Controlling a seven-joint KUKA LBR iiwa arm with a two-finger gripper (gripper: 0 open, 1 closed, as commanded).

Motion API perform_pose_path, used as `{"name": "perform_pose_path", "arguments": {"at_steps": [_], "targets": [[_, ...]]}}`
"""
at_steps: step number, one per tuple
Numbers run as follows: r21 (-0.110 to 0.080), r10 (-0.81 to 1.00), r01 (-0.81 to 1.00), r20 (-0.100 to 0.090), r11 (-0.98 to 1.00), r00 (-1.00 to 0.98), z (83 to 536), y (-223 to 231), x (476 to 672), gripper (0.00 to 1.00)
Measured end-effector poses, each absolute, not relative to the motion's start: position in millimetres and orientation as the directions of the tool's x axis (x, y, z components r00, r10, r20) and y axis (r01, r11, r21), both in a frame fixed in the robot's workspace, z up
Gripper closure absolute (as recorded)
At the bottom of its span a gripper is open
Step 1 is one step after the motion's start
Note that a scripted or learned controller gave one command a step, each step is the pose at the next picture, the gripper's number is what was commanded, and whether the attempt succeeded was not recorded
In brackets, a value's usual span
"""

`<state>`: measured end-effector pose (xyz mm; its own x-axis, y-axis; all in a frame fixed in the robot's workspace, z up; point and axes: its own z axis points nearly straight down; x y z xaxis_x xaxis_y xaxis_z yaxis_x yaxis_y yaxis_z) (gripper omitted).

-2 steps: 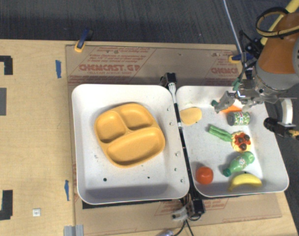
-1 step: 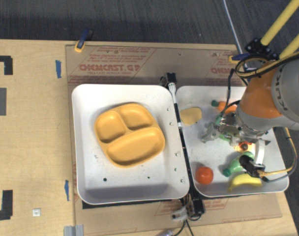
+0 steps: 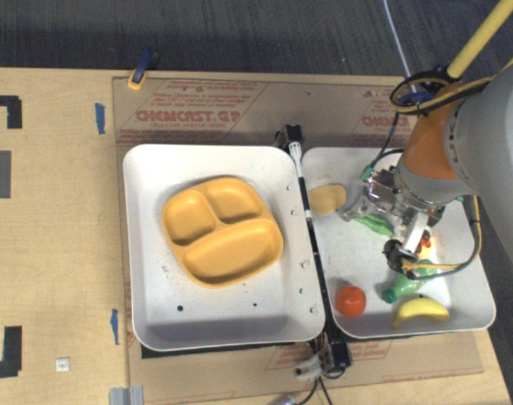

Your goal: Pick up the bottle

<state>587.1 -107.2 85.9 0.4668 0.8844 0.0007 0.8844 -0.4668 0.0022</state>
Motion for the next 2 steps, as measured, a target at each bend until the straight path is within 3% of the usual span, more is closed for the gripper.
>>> {"name": "perform_pose_path", "arguments": {"at_steps": [1, 2], "targets": [[0.002, 0.811, 0.811, 0.001, -0.585, 0.585, 86, -93, 563.5, 0.0], [0.003, 0.811, 0.811, 0.001, -0.585, 0.585, 97, -94, 563.9, 1.0]]}}
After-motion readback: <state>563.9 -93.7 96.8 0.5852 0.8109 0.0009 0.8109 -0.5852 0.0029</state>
